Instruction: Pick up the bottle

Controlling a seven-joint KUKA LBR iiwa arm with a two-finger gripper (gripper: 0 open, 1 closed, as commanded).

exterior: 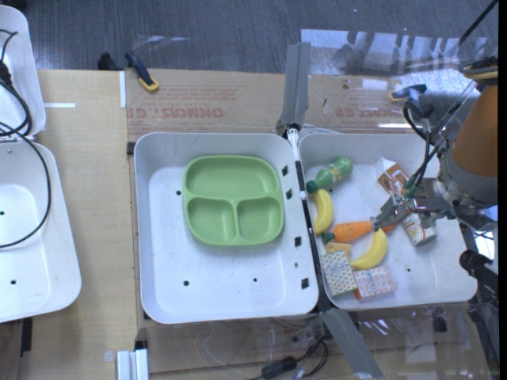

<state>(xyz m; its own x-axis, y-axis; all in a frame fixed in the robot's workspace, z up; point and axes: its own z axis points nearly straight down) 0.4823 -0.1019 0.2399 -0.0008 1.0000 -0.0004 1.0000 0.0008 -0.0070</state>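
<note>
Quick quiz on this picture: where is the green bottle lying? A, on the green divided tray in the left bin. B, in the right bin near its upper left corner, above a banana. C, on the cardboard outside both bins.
B: the green bottle lies in the right bin, just above a banana near the divider.

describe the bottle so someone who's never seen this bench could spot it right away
Of the two white bins, take the right bin, the cluttered one beside the bin with the green tray. Near its upper left corner lies the bottle, on its side above a banana. It is the only green item in that bin, pale green with a darker green end; its neighbours are yellow or orange.
</note>
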